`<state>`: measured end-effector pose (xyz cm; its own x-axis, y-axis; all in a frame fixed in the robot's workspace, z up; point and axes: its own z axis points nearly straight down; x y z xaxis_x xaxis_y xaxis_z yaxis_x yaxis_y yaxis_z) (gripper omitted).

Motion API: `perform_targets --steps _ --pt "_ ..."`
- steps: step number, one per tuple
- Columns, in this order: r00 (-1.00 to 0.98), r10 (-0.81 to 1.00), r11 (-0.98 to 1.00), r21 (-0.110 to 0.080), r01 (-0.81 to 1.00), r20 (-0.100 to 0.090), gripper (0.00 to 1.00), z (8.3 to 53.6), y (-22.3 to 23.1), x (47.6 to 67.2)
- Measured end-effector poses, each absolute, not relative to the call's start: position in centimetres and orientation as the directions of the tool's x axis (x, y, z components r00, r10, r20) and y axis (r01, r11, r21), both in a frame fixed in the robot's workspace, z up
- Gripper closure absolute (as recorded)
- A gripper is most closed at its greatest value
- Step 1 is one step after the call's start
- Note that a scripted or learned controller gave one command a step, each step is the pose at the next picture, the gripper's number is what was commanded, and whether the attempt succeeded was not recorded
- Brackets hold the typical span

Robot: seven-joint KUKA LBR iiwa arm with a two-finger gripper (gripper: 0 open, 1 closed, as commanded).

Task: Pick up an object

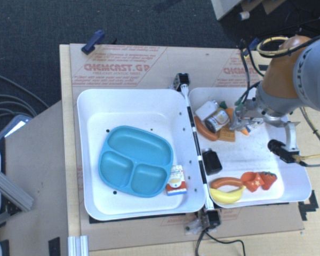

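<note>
My gripper point(241, 124) is down in the back part of the right bin point(288, 193), under the grey and orange arm point(288, 79). It sits right beside a small tin point(217, 119) with a white lid, an orange sausage point(204, 129) and a tan cracker point(228, 136). Whether it touches any of them is hidden by the wrist. Further forward lie a black block point(211, 161), a yellow banana point(226, 196), a curved hot dog point(226, 183) and a red pepper point(258, 181).
The left bin point(90, 116) holds a blue divided plate point(134, 160) and a small carton point(176, 179) against the divider point(194, 137). A black cable fitting point(281, 151) hangs off the arm over the right bin. Cardboard point(122, 65) lies behind the bins.
</note>
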<state>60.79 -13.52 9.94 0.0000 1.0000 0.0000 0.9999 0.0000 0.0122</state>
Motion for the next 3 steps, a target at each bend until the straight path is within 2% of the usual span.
perform_targets --steps 1,2,3 --pt "0.0 1.0 0.0 0.011 1.0 -0.001 0.0 10.0 -13.6 60.7" --pt "0.0 1.0 0.0 0.014 1.0 -0.001 1.0 11.0 -13.5 60.8" --pt "0.001 1.0 -0.001 0.013 1.0 -0.003 0.0 11.0 -13.7 60.8"
